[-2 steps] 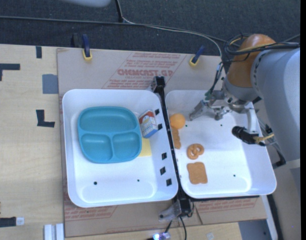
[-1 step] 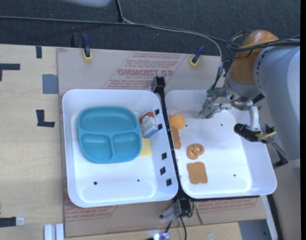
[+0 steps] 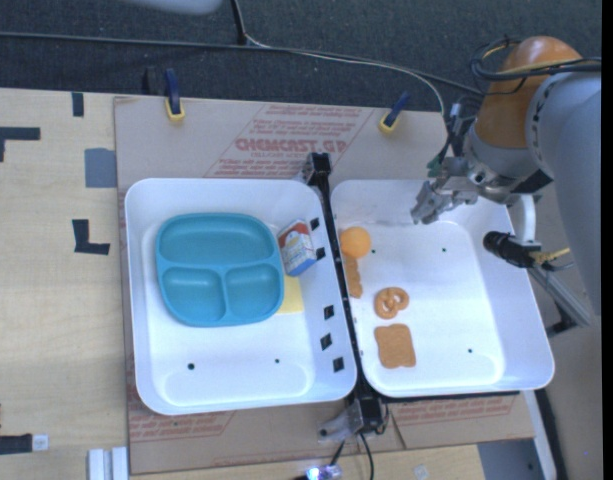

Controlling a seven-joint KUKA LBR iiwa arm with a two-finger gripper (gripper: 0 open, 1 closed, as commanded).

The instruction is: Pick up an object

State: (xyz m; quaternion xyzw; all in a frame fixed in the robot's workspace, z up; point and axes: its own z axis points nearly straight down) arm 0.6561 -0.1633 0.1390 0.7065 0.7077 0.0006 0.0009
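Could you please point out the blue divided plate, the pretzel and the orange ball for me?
blue divided plate (image 3: 220,268): camera view, on its middle ridge.
pretzel (image 3: 391,301): camera view, on its twisted centre.
orange ball (image 3: 355,242): camera view, on its rounded top.

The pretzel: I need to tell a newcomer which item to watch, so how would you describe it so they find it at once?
Look in the right bin, the one nearer the arm. Along its left side, the pretzel lies below the orange ball and just above the flat square cracker. It is the one twisted, looped piece with holes through it.
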